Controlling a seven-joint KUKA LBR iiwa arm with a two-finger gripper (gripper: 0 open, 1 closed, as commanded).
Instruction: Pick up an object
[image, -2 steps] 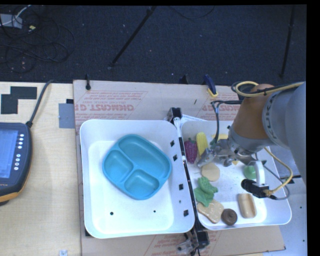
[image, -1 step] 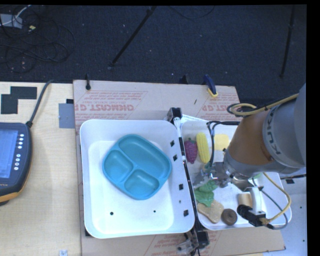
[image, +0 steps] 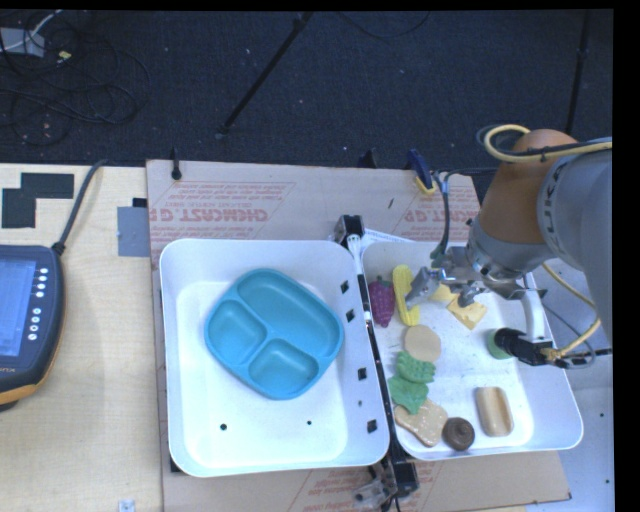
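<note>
Currently the arm's two-finger hand (image: 443, 287) sits low over the right shallow white bin (image: 560, 420), at its upper part, between the yellow banana-shaped toy (image: 403, 294) and the pale yellow cheese-wedge toy (image: 467, 312). Whether it is released or clenched: can't tell, the wrist blocks the tips. Nothing visibly between them, so no grasp confirmed.

Placement logic, as a judgement: all pick candidates are loaded in the right bin, nearest the arm's side, so reach is short. The left shallow white bin (image: 190, 400) carries just the blue three-compartment plastic plate (image: 273, 332), likely as a drop area.

Count in the right bin, one each:
- banana toy
- cheese wedge
- dark purple grape-like toy (image: 381, 301), against the divider wall
- tan round cookie-like piece (image: 422, 344)
- green leafy toy (image: 410, 380)
- beige flat cracker-like piece (image: 421, 422)
- dark brown ring doughnut toy (image: 458, 433)
- tan bread-loaf toy (image: 493, 410)
- small green item (image: 497, 342) at the right wall, partly hidden

Nine total. Likely target is banana or cheese, both just beside the hand. Bins rest on a cardboard sheet (image: 250, 205) on the desk.
</note>
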